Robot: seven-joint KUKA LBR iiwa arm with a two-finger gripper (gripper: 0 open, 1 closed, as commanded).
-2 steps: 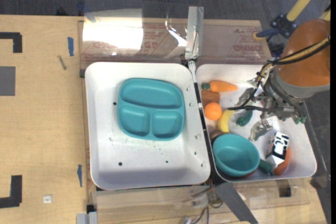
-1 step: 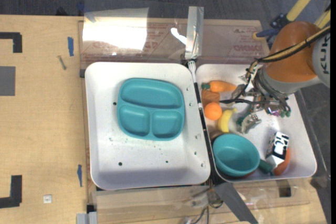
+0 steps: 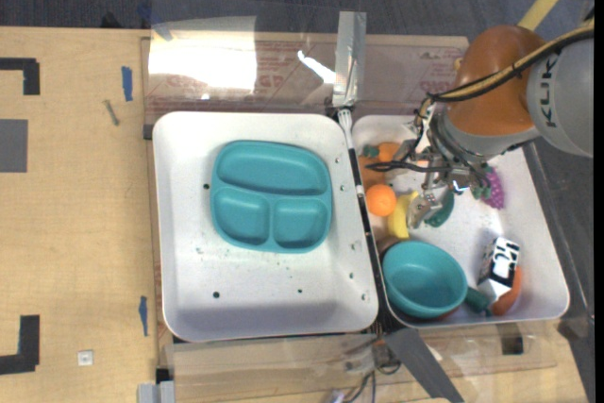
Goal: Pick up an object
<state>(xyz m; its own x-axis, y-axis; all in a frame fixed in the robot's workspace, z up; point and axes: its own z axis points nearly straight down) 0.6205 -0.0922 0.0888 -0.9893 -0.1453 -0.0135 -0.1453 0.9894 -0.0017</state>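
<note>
Here, camera view:
Gripper (image 3: 432, 203): low in the right bin (image 3: 552, 283); whether it is released or clenched, I cannot tell.
Banana (image 3: 400, 218): just left of it, beside the orange ball (image 3: 380, 200).
Handling: likely light, smooth plastic, prone to slip; pinch across its middle.
Teal bowl (image 3: 423, 277): near side, crowding.

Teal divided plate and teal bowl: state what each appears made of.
Divided plate: likely moulded plastic, matte, going by its uniform teal colour and soft rounded compartment edges. Bowl: probably the same plastic, slightly glossier, with a smooth thin rim. Neither can be confirmed by look alone.
</note>
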